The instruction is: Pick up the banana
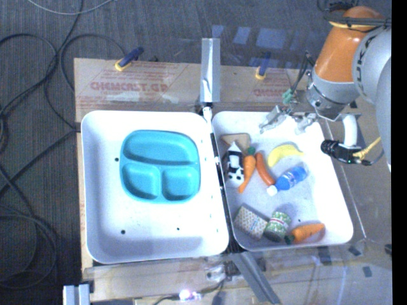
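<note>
— Dark carpet with loose black cables surrounds the counter; what sits on it?

— Two shallow white bins side by side. The left bin holds a turquoise divided tray with three compartments, lying flat near its middle.

— And the right bin?

— It carries the clutter. The banana lies in its upper half, curved and yellow, just beside a blue bottle with a white cap that points down-left. Left of those, two carrots: one orange carrot leaning against a black-and-white cow toy, the other carrot slanting between the first and the bottle.

— Anything lower down?

— A patterned packet, a small green-striped can, and a third carrot near the bottom edge, touching or nearly touching the can.

— Where is the arm?

— The grey arm with its orange band comes in from the right. Its pincer hangs over the top rim of the right bin, above and apart from the banana. Its fingers are spread, with nothing between them.
</note>
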Robot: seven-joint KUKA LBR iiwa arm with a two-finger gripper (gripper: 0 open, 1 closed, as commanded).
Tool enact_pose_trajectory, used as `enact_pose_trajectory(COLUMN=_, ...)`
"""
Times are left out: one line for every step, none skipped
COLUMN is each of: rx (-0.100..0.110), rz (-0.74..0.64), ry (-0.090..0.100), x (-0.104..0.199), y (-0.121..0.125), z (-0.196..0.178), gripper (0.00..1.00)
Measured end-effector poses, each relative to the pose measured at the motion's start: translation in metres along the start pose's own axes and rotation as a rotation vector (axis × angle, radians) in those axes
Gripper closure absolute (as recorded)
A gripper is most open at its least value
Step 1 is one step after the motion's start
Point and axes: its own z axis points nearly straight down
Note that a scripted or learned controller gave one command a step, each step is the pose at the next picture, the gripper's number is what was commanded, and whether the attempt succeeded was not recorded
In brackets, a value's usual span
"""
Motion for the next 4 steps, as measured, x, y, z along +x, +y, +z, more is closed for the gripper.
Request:
enact_pose_trajectory(rx=-0.002, rz=-0.077, ry=-0.002, x=-0.022, y=-0.013, z=-0.066, gripper=0.00)
enact_pose_trajectory(rx=-0.002, rz=-0.336, ry=-0.002, x=-0.012, y=-0.028, z=-0.023, gripper=0.00)
enact_pose_trajectory(rx=-0.004, rz=-0.348, ry=-0.001, x=-0.037, y=-0.028, z=0.093, gripper=0.00)
enact_pose_trajectory(rx=-0.007, rz=-0.308, ry=-0.002, x=-0.035, y=-0.024, z=0.109, gripper=0.00)
